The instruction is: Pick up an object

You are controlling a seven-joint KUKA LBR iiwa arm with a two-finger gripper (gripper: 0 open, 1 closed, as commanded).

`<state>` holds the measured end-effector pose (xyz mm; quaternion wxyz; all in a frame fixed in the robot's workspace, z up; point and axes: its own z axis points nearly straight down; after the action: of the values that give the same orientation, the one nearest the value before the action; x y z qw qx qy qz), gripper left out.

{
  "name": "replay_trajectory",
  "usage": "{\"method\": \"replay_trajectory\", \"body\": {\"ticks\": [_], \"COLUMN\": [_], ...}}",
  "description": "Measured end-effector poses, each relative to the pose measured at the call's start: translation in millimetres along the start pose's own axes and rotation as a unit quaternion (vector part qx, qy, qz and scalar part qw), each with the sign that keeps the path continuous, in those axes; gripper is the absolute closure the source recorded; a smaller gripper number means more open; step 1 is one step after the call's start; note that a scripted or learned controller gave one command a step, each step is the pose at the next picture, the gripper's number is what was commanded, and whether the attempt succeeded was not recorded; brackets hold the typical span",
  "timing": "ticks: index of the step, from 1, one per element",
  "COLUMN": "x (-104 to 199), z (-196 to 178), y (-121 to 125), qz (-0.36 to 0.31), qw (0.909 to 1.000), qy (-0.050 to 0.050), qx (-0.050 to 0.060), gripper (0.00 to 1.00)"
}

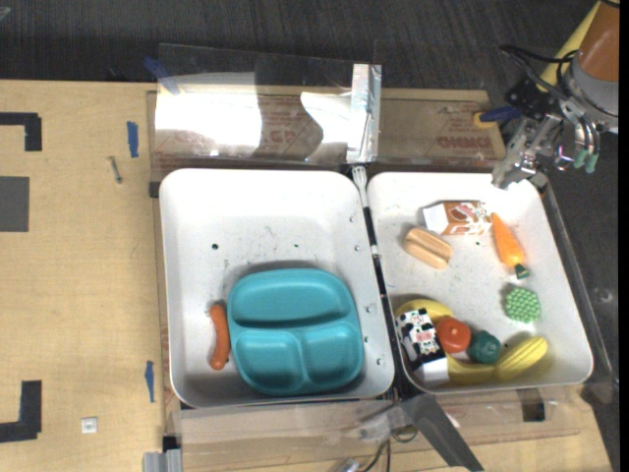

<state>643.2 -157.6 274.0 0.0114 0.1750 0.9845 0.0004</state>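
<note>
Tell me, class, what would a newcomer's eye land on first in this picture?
Likely the big teal divided tray in the left bin, with an orange sausage-like toy beside it. Next, the colourful toy food heaped in the right bin's near corner, and the gripper hovering over that bin's far edge.

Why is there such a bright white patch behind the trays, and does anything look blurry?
In the camera view, the white patch is glare on the clear plastic sheet behind the left bin, washing out the detail there; the teal tray casts a soft shadow on the bin floor; the pincer at the right bin's top corner looks slightly smeared.
</note>
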Motion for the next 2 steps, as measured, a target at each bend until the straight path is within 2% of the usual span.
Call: {"method": "replay_trajectory", "body": {"ticks": [1,2], "x": [4,21], "z": [-11,-5], "y": [54,87], "qz": [-0.002,0.033], "qw": [1.0,0.9994], "qy": [0.005,0.01], "qx": [0.0,0.002], "gripper": [1.0,1.0]}}
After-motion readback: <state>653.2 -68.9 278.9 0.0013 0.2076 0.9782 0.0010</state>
